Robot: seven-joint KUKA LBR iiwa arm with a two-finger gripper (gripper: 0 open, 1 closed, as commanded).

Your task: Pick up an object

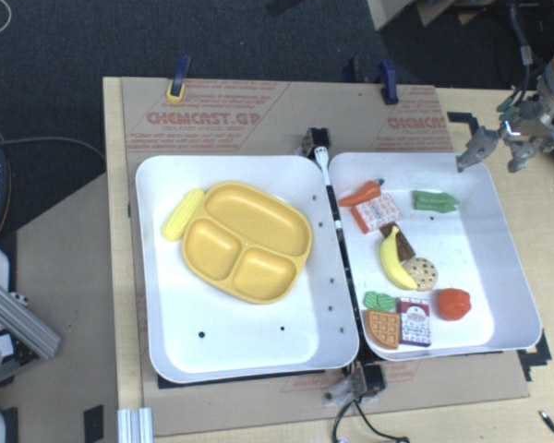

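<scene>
My gripper [495,152] sits in the upper right of the frame, close to the right edge, and I reach it in from that side. My two fingers [471,148] point down and toward the lower left, spread well apart with open space between them; the one nearer the frame's centre is the plainer to see, a grey prong angled outward, and the other hangs just to its right. Nothing lies between them. Above the fingers my wrist shows as a cluster of grey metal and cabling, running off the frame's upper right corner.
</scene>
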